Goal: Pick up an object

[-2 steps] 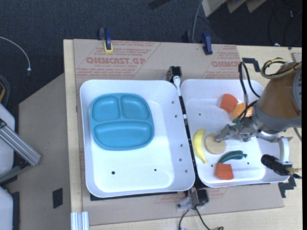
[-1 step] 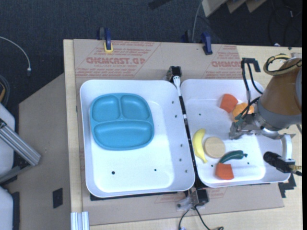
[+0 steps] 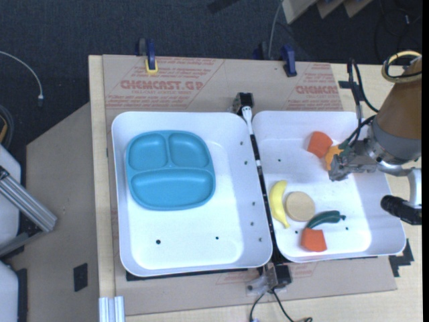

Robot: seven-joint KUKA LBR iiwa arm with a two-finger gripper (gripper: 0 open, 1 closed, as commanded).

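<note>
Hovering my gripper (image 3: 337,166) just right of the orange block (image 3: 320,143), I judge the pick not yet made; the block lies in the right bin (image 3: 375,243), and I cannot tell the claw's opening

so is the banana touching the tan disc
Touching. The camera view shows the banana lying along the left edge of the tan disc in the right bin, their outlines meeting with no white bin floor between them.
</note>
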